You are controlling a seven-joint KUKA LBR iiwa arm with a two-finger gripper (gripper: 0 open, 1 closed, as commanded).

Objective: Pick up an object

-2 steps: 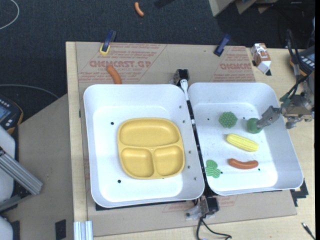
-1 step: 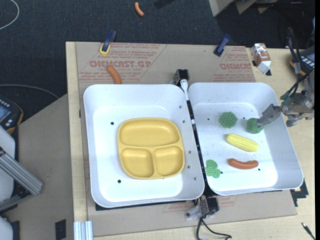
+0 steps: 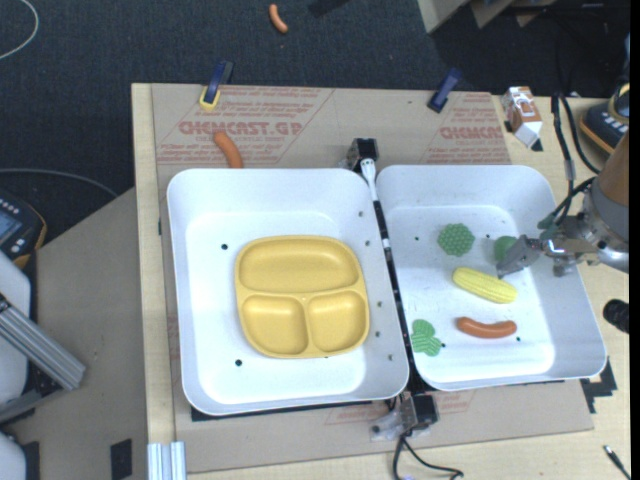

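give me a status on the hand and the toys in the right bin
Hand low in right bin, by a green toy; nothing seen held. Corn, sausage, two broccoli pieces lying loose. Yellow tray in left bin.

Glossy yellow plastic tray (image 3: 300,295); smooth white plastic bins (image 3: 195,298); matt cardboard underlay (image 3: 320,123).

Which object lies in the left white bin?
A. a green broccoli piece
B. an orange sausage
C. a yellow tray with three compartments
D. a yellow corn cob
C: the yellow tray with three compartments lies in the left bin, while the corn cob, the sausage and the green pieces, such as the one at, lie in the right bin.
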